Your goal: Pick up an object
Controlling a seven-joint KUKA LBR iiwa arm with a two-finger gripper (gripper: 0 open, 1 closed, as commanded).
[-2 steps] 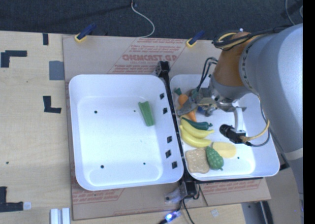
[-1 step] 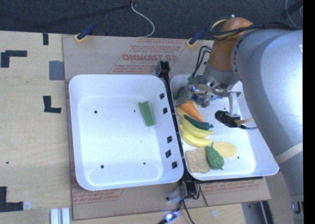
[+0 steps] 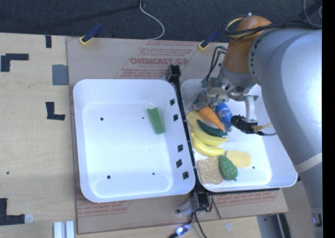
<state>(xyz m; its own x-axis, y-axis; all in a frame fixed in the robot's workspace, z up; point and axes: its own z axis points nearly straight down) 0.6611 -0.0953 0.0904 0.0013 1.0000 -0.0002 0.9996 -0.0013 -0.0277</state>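
Camera view: arm [image 3: 282, 75] over carrot [image 3: 211, 116]

Two white bins: left bin [image 3: 94, 179], right bin [image 3: 272, 171]. Green block [image 3: 155, 120] in the left. Right bin has yellow bananas [image 3: 207, 143], orange carrot [image 3: 213, 116], blue bottle [image 3: 224, 112], pale yellow piece [image 3: 239, 158], dark green bumpy item [image 3: 228, 168], tan toast slice [image 3: 209, 171]. Grey arm [image 3: 293, 85] with orange band [image 3: 245, 43]. Bench [image 3: 31, 143] light wood with black marks.

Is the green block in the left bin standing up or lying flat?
Lying flat: the green block shows its long face on the left bin floor.
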